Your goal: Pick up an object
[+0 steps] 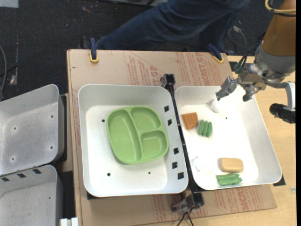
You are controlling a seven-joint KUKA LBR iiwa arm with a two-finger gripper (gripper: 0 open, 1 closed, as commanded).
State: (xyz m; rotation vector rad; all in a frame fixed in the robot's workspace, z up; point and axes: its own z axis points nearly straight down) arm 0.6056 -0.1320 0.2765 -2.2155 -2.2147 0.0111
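Your arm reaches in from the right, and the gripper [236, 89] hangs over the far edge of the right bin [263, 140], near its upper rim. Its two fingers look spread apart, one [225, 89] toward the bin's middle and the other [248, 94] toward the right wall, with nothing between them. The view is small and slanted here, so take the width of that opening as a fair reading, not a certain one.

You have four candidates in the right bin. An orange-brown waffle piece [189, 120] lies close to the divider, and a green bean bundle [205, 128] sits just beside it on the right. At the near end, a tan bread roll [231, 164] lies just above a second green bean piece [228, 179], which rests against the front wall. A small white object [215, 106] seems to lie just below the left finger, hard to tell from the bin floor. The left bin [94, 140] carries a green divided plate [138, 134], well apart from the gripper.

I judge this as the approach step: nothing is grasped, and no descent onto a target has been made yet. The next move calls for you to pick one item, centre the open fingers over it, and lower straight down. The waffle piece and the bean bundle are nearest, but they lie close together, so a closing finger could shove the neighbour.
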